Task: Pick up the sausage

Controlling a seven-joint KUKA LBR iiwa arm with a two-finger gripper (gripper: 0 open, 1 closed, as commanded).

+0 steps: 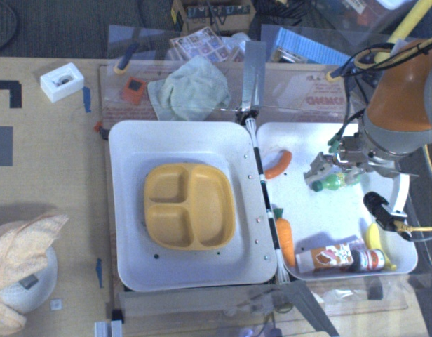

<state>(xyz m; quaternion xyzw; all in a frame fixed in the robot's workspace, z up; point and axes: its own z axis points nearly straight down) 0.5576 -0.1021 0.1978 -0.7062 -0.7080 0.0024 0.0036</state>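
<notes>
Seemingly untouched: sausage [278, 163] lying left of the gripper [327, 174], near the right bin [405, 258] wall, likely just dropped there. Green bottle [334, 182] right under the gripper. Carrot [285, 241] and sauce bottle [341, 259] below it. Grip state impossible to tell.

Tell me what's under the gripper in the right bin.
Under the gripper lies a green object, partly covered by it, so I can't identify it. The sausage lies apart, nearer the bin's left wall.
</notes>
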